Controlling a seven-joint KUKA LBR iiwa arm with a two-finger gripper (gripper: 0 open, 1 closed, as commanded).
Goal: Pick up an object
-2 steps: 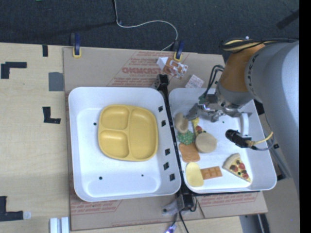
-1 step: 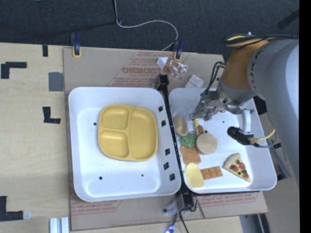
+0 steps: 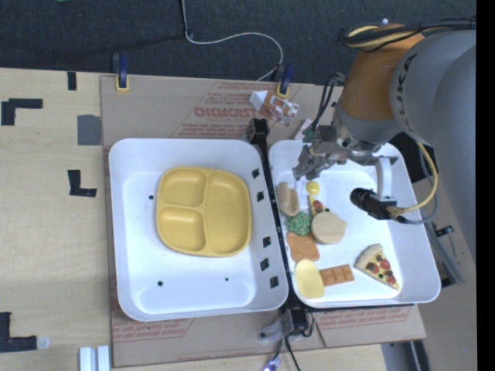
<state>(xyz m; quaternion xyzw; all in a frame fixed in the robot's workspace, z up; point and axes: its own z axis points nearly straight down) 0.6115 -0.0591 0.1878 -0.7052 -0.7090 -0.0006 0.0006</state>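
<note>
My gripper [image 3: 309,164] hangs over the back left part of the right bin [image 3: 410,242], its fingers pointing down toward the toy food. Just below it lie a small yellow piece [image 3: 312,187] and a tan oblong piece [image 3: 288,199]. Further forward are a green lumpy item [image 3: 299,224], a round beige bun [image 3: 328,227], an orange-brown piece [image 3: 303,246], a yellow piece [image 3: 308,278], a brown chocolate bar [image 3: 336,274] and a pizza slice [image 3: 377,267]. Nothing shows between the fingers.
The left bin [image 3: 131,207] holds a yellow divided plate [image 3: 204,211]. The arm's orange band [image 3: 371,68] and grey body [image 3: 448,99] loom over the right bin's back right. A black camera part [image 3: 371,202] hangs over the right bin. A cable [image 3: 232,37] runs behind the bins.
</note>
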